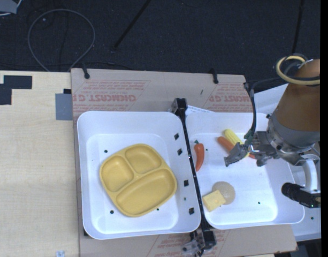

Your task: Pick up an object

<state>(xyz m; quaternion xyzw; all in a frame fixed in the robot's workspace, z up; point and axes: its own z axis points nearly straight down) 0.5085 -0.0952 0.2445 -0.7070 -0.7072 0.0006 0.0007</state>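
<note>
Cheese wedge [213, 199]: pale yellow block at the near end of the right bin [244, 218], overlapping the near-left edge of a beige round disc [226, 191].
Yellow plate [137, 179]: 3-compartment tray lying flat in the left bin [91, 143], turned at an angle to the bin walls.
Chili pepper [199, 156]: orange-red with a green stem, lying in the right bin just beside the divider between the 2 bins.
End effector [239, 154]: dark fingers low over the middle of the right bin, spread apart with nothing seen between them; the tips point toward the view's left.
Carrot [226, 143]: orange, lying just beyond the end effector, partly covered by it.
Corn cob [231, 136]: yellow, touching the carrot on its far side.
Arm [298, 111]: grey body with an orange upper part, reaching in from the right over the right bin's edge.
Desk [30, 154]: light wood, with brown cardboard [153, 92] under both bins.
</note>
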